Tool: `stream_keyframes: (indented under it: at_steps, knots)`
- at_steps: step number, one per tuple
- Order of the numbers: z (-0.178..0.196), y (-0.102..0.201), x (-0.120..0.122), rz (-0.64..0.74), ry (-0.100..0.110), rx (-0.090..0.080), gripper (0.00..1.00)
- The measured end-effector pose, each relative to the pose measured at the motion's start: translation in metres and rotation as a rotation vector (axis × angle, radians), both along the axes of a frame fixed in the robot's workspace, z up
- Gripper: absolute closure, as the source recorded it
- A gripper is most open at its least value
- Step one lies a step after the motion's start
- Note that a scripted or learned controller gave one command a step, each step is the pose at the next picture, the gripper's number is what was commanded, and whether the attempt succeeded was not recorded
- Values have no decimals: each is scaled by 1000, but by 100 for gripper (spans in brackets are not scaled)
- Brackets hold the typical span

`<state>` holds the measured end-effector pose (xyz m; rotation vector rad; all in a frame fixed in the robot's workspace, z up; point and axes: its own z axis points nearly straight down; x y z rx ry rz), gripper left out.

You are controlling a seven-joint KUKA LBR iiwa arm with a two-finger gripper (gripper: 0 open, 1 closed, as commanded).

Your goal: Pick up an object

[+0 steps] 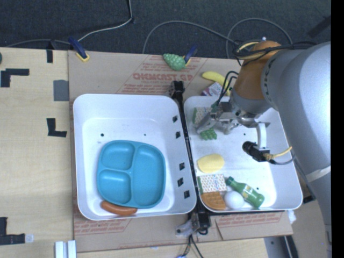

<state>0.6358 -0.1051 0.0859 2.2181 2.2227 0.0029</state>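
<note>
We find the gripper point(207, 121) lowered into the right white bin point(279, 160), toward that bin's 11 o'clock corner, close to the black divider clips point(183, 144) where the two bins meet. Whether the fingers are open or closed, we cannot tell; the metal parts blur against the bin floor and against a small green leafy toy piece point(208, 135) lying just below them. That green piece looks to us like the likeliest target, since the gripper sits almost on top of it, but nothing shows it gripped.

Moving outward toward 6 o'clock in the same bin, we see a pale yellow rounded block point(210, 163), then a checkered cracker-like square point(214, 183), a brown waffle-like round point(215, 200), a white egg-shaped ball point(234, 200) and a green toy bottle point(246, 192), packed together at the near edge. They crowd that end, which may be why the arm works the freer far end.

At 9 o'clock, the left white bin point(86, 112) holds a blue three-compartment plastic plate point(130, 173) with an orange-red toy sausage point(118, 208) against the plate's near rim.

Beyond the bins at 12 o'clock, a yellow toy banana point(214, 77) and a green knobbly toy point(174, 61) rest on the cardboard-covered bench point(123, 74), outside the working area.
</note>
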Motion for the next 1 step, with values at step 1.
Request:
stream_keyframes:
  at_steps: [1]
  knots:
    - [9,0,0,1,0,0,100]
